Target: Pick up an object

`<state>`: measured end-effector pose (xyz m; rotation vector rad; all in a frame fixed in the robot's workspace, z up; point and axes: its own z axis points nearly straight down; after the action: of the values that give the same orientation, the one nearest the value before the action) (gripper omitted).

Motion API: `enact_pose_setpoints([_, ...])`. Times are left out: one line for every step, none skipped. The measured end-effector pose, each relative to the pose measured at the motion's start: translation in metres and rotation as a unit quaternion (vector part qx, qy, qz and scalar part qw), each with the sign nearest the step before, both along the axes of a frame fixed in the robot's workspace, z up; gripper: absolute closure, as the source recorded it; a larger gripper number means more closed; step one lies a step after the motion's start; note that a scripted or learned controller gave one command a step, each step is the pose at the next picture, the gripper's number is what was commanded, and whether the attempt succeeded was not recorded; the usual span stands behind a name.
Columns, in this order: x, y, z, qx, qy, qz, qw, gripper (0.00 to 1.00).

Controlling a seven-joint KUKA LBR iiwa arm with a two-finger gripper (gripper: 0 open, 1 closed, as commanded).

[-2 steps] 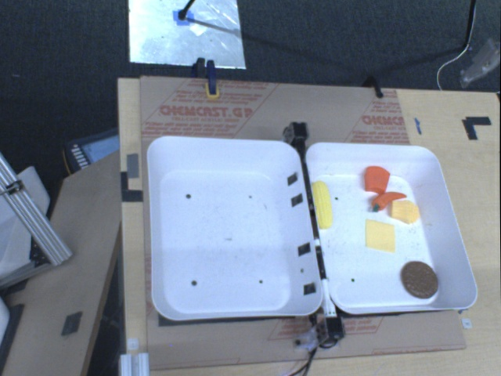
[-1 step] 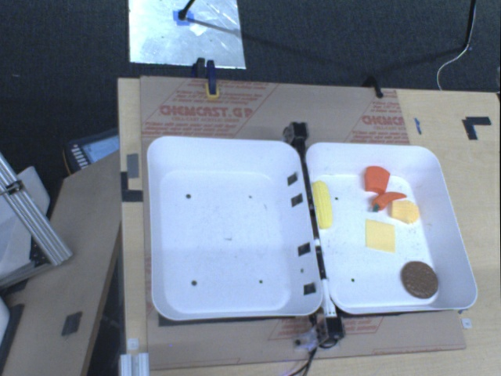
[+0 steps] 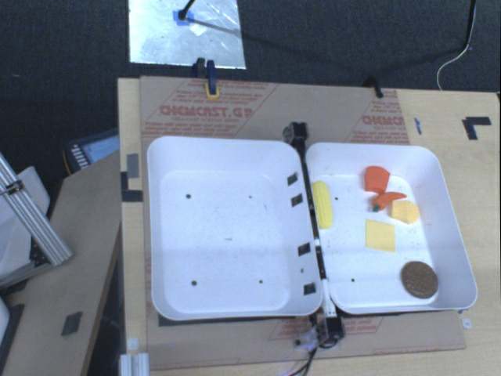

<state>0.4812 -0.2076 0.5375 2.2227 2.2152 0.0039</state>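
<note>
You are looking down on a bench (image 3: pixel 438 108) that carries two shallow white bins side by side, their inner walls touching along a row of small dark clips.

The left bin (image 3: pixel 156 210) shows a bare white floor with a few small dark dots.

Everything you could pick lies in the right bin (image 3: pixel 458 241). A yellow corn cob (image 3: pixel 322 204) lies lengthwise just beside that bin's left wall, in its far half. An orange piece (image 3: pixel 376 178) sits near the far edge, right of the middle, and a small carrot (image 3: pixel 387 200) lies just in front of it, so close that you cannot tell whether they touch. A small yellow wedge (image 3: pixel 405 211) lies right against the carrot's right end. A flat yellow square (image 3: pixel 381 236) rests near the middle of the floor, apart from the corn. A round brown cookie (image 3: pixel 419 279) sits in the near right corner, well apart from the rest.

As for the arm's end, you cannot tell whether it is spread or closed, or gripping anything.

Beyond the bench's far edge, a shiny silver sheet (image 3: pixel 186 20) lies on the dark floor.
</note>
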Motion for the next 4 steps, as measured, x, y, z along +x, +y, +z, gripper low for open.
enact_pose_setpoints([0.006, 0.001, 0.01, -0.0018, -0.002, 0.004, 1.0, 1.0])
enact_pose_setpoints([0.07, 0.002, -0.004, -0.0007, 0.001, 0.005, 1.0, 1.0])
enact_pose_setpoints([0.149, 0.003, -0.003, -0.0008, 0.0, 0.006, 1.0, 1.0])
enact_pose_setpoints([0.189, 0.002, -0.023, -0.0008, 0.0, 0.005, 1.0, 1.0])
